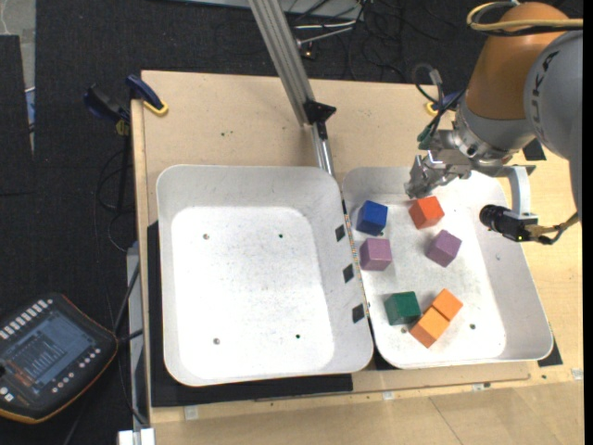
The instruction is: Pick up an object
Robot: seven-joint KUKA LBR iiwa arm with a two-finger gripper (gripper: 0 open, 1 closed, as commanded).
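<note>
- The hand (422, 185) hangs over the right bin's (519, 336) far end; whether it is released or clenched cannot be told.
- The red cube (426, 212) lies just below it, nearest of the blocks, so likely the next target.

Robotics lab: teach pendant (42, 355), clamped bench (232, 119), floor cables (324, 31).

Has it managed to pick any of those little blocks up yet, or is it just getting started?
Nothing looks lifted yet: all the blocks sit on the floor of the right bin. The hand is low over the red-orange block, so that seems to be its target. Gripping and raising it remain.
</note>
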